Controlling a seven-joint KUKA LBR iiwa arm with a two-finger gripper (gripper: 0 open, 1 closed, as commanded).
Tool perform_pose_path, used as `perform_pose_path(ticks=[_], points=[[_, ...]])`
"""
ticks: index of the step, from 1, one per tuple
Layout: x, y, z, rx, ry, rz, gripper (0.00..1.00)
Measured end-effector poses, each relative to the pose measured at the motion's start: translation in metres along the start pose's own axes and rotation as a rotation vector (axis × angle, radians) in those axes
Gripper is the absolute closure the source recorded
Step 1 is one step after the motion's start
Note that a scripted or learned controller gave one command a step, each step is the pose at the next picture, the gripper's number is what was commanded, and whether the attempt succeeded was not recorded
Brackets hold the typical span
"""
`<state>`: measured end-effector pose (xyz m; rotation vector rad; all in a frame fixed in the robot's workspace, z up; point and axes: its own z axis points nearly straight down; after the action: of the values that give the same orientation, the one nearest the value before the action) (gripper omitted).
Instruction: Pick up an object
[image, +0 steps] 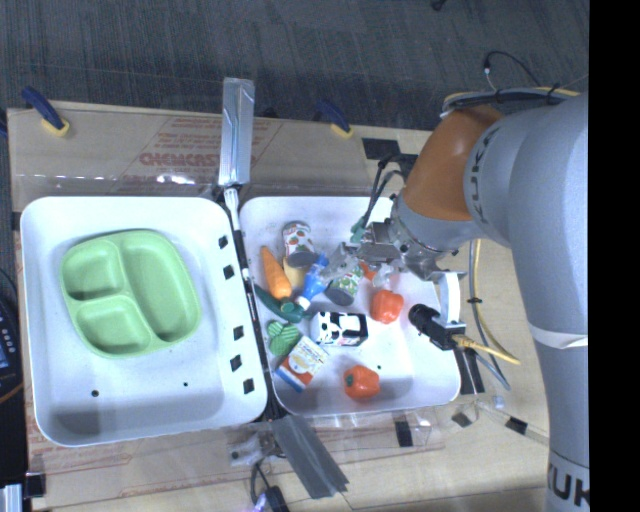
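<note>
The right bin (430, 385) holds a crowd of small toy items. My gripper (362, 254) hangs low over the upper middle of that bin, above a grey-green piece (341, 291) and just up-left of a red pepper (386, 304). To its left are a printed can (296, 240), a blue bottle (314, 281) and an orange carrot (275, 272). Further toward the front lie a black-and-white cow-patterned block (338, 327), a green ridged piece (284, 339), a small carton (300, 366) and a red tomato-like fruit (361, 381). Nothing shows in the gripper.
A green divided plate (130, 290) lies in the left bin (60, 400). A ridge with black clips (243, 300) separates the two bins. The grey arm with its orange band (445, 170) comes in from the right above the right bin's far corner.
</note>
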<state>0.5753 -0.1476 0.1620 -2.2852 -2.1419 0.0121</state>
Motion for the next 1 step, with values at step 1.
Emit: perform_pose_path(ticks=[1], points=[[0.0207, -0.0065, 0.0722, -0.009, 0.000, 0.049, 0.00]])
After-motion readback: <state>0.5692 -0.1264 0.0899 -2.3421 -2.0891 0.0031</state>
